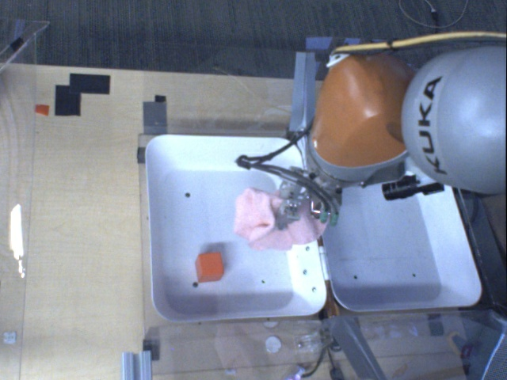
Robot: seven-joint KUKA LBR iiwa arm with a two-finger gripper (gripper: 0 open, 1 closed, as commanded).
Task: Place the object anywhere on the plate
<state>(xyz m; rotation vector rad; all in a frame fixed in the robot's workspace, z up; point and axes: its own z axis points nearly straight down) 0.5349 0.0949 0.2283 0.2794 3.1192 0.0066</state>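
A small orange-red block (210,267) lies on the floor of the left white bin (174,212), toward its front. A pink plate (255,218) rests at the right side of the same bin, with its right part hidden under the arm. My gripper (299,204) hangs over the plate's right edge, well to the right of and behind the block. The grey arm with its orange band (356,117) covers the bins' shared wall from above.
The right white bin (412,267) sits beside the left one, its back part hidden by the arm. Black cables (261,161) loop out from the wrist over the left bin. A wooden benchtop (79,228) stretches off to the left.
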